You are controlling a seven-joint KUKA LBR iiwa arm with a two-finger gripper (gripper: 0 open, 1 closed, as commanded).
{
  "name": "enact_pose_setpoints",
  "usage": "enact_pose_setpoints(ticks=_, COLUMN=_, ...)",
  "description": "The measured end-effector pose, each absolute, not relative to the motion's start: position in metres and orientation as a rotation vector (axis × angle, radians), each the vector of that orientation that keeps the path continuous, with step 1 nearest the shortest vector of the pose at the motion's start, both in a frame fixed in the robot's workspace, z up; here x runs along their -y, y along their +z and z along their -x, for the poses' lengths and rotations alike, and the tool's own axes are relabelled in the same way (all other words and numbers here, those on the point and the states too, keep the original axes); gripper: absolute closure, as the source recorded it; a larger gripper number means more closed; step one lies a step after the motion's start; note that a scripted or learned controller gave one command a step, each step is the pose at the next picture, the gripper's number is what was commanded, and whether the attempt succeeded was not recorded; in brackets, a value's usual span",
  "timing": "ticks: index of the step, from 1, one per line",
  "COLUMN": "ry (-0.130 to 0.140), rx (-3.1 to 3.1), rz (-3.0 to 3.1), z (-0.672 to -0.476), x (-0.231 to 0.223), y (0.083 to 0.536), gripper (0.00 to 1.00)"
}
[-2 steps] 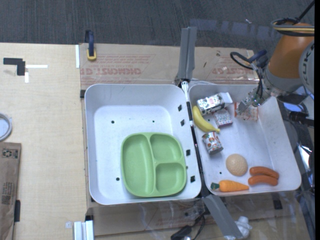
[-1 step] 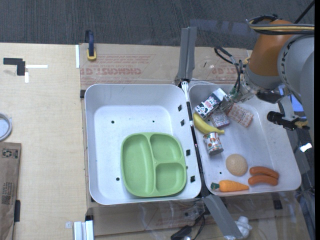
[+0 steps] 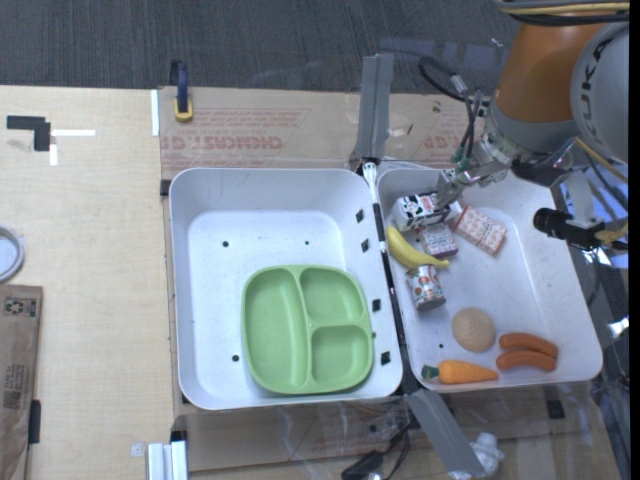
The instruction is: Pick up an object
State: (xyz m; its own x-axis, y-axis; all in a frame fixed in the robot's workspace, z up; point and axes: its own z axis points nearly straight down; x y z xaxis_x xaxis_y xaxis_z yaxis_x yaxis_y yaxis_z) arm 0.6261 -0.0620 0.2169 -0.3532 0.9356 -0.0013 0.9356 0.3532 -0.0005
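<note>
Two bins noted; right bin (image 3: 560, 268) holds small items. Gripper (image 3: 447, 186) is lowered at far left corner over small carton (image 3: 418, 208), presumably lined up for grasp. Grip state cannot be told. Green tray (image 3: 307, 328) is kept in left bin (image 3: 200, 268).

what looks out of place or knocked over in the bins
Nothing looks spilled or broken. The small can lies tipped on its side in the right bin, just below the banana. The green tray sits flat in the left bin.

I see a roll of clear tape (image 3: 6, 255) and a brown cardboard piece (image 3: 17, 348) on the wooden bench (image 3: 80, 208).
</note>
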Motion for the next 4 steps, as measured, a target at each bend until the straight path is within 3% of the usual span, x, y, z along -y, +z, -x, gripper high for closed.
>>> enact_pose_setpoints(ticks=1, ry=-0.005, rx=-2.364, rz=-2.072, z=-0.561, x=-0.027, y=0.233, gripper=1.00)
enact_pose_setpoints(ticks=2, ry=-0.005, rx=-2.364, rz=-2.072, z=-0.561, x=-0.026, y=0.233, gripper=0.00)
enact_pose_setpoints(ticks=3, ry=-0.005, rx=-2.411, rz=-2.017, z=-0.531, x=0.046, y=0.222, gripper=0.00)
enact_pose_setpoints(ticks=4, ry=-0.004, rx=-2.570, rz=-1.810, z=-0.553, x=0.065, y=0.190, gripper=0.00)
